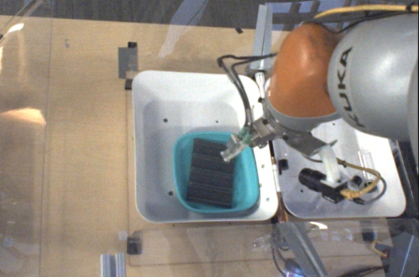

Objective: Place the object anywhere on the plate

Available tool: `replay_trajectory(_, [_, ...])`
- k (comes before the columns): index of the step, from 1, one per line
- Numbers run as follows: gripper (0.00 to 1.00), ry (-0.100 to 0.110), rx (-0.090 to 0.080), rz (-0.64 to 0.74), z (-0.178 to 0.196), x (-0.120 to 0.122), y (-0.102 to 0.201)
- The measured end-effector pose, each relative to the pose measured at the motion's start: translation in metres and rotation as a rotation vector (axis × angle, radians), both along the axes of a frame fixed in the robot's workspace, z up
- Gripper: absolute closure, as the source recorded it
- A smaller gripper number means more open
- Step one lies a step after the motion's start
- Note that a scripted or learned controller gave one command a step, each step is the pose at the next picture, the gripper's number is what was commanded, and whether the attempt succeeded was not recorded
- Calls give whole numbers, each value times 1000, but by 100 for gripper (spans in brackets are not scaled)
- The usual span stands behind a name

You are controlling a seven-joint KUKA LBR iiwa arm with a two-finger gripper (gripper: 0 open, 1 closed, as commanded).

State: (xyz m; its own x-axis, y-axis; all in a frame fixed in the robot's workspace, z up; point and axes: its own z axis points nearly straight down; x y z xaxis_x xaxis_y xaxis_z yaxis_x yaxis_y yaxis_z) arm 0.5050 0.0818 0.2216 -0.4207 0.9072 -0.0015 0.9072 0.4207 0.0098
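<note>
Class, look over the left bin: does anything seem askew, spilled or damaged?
Nothing stands out. The dark ribbed block lies flat on the teal plate, within its rim, and the plate sits inside the left bin. The claw is at the block's upper right corner.

The left bin (pixel 156 138) is bare along its far wall and down its left side, so I have open room there. The blue plate (pixel 249 179) fills its near right corner, close against the wall beside the right bin (pixel 387 202). A dark ridged block (pixel 211 174) covers the plate's middle, leaving bare strips at the plate's left and right edges. My arm (pixel 353 73) hangs over most of the right bin, and my gripper (pixel 232 150) sits over the plate's far right edge.
</note>
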Motion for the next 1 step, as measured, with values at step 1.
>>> replay_trajectory(1, [0, 0, -2, -76, 52, -16, -68])
